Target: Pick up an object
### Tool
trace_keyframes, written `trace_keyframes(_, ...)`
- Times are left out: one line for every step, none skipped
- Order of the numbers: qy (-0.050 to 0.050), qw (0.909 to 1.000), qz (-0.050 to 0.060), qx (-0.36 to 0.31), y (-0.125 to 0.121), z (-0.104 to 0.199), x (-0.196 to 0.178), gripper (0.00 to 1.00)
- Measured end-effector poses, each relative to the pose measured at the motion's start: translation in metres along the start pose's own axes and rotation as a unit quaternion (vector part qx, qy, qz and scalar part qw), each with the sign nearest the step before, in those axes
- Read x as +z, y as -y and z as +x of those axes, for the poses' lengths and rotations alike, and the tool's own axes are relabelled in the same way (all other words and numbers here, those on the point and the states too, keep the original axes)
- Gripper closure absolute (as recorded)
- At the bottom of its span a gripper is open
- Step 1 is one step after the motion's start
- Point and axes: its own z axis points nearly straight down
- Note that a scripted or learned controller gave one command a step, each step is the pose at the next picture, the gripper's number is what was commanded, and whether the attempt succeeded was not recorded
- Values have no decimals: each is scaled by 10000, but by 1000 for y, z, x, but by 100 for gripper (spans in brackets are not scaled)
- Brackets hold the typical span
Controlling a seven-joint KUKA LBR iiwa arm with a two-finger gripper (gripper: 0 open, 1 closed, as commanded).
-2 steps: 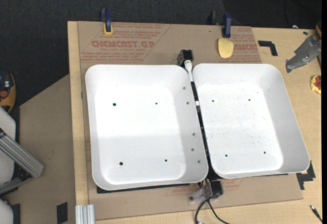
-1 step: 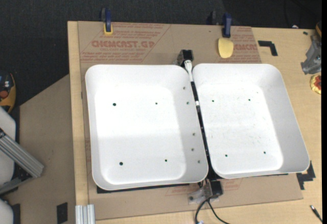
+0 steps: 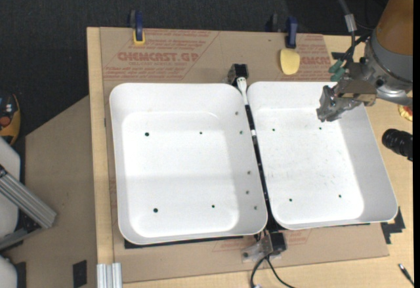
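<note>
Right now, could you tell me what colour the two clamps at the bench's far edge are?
Blue: left clamp, right clamp, clearest in the camera view.

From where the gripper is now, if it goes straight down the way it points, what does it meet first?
Probably the bare white floor of the right bin, near its upper right corner. The gripper hangs over that spot, and nothing lies under it there. Its height above the floor is unclear from this slanted view.

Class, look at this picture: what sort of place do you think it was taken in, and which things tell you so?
Probably a robotics lab or test bench. A robot arm's gripper hangs over two white bins set on a brown board fixed with blue clamps, with cables trailing below.
</note>
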Motion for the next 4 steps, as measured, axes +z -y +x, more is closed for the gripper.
trace_keyframes(-3,10000,-31,-19,-25,82,65,100)
trace_keyframes(-4,9999,-170,2,-12,102,-79,100)
trace_keyframes(5,10000,-30,-22,-26,194,-9,100)
trace_keyframes(18,10000,-24,-5,-69,258,76,100)
